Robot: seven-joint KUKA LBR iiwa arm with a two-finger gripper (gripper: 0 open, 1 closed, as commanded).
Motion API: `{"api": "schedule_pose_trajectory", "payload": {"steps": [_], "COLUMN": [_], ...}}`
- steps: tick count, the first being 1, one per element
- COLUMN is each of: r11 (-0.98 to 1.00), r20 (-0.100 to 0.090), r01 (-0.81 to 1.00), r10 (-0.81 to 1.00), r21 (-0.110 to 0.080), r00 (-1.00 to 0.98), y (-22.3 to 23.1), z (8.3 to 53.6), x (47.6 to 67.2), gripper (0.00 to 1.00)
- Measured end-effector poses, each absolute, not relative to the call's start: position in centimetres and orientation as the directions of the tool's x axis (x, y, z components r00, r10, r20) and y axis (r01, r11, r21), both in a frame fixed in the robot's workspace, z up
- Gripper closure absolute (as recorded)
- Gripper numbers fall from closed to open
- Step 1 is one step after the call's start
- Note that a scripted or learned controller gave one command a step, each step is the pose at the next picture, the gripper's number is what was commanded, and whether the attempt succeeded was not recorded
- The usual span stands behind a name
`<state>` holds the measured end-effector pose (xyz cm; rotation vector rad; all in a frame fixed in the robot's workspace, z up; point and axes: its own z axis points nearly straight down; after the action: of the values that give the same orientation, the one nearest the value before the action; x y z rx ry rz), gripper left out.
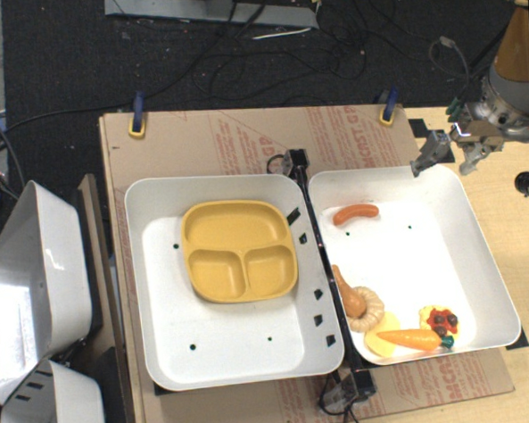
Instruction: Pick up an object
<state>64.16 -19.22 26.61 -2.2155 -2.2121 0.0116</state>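
Two shallow white bins sit side by side on a brown cardboard sheet [242,136] laid over the bench, held at its far edge by two yellow clamps [137,124]; beyond it, black cables [238,65] trail over dark floor. The left bin [151,258] holds a yellow divided plate [240,250], right way up. The right bin [463,239] holds a toy sausage [355,213] near its far wall, and, along the near wall, a toy chicken drumstick [357,301], a toy carrot [408,339] and a small pizza slice [439,319] close together. The gripper [447,155] hangs above the right bin's far right corner, fingers spread apart with nothing between them, well apart from every toy.
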Motion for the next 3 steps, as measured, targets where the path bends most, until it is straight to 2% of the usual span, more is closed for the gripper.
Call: {"api": "schedule_pose_trajectory", "payload": {"steps": [1,3], "r11": [0.002,0.0], "r20": [-0.001,0.0], "r01": [1.0,1.0], "r10": [1.0,1.0], "r21": [0.0,-0.003], "r00": [-0.002,0.0], "y": [-19.1,-19.2], "z": [27.4,14.8], "x": [64.4,64.0], "gripper": [0.0,0.0]}}
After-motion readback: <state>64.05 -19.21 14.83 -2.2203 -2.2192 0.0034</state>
